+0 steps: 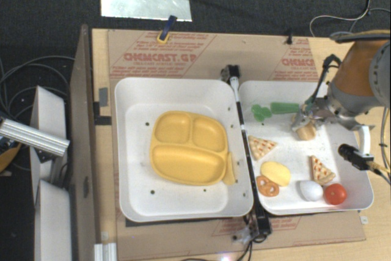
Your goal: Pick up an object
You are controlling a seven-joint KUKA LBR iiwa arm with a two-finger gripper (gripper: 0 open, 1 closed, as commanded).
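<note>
My gripper [303, 121] is down in the right bin [360, 198], near its back middle, with the grey arm and orange band [360, 70] reaching in from the right. A small tan piece [307, 131] lies right at the gripper's tip, touching or almost touching it. Behind the tip lies a green toy vegetable [276, 109]. Nearer the front are a pizza slice [261, 147], a yellow lemon [276, 172], a brown pretzel [267, 186], a second pizza slice [321, 169], a white egg [310, 191] and a red tomato [335, 194].
The left bin [134, 192] holds a yellow divided plate [188, 148]. A divider rail [243, 137] runs between the bins. A black part of the arm [354, 156] hangs over the right bin's right side. Cables lie at the far right.
</note>
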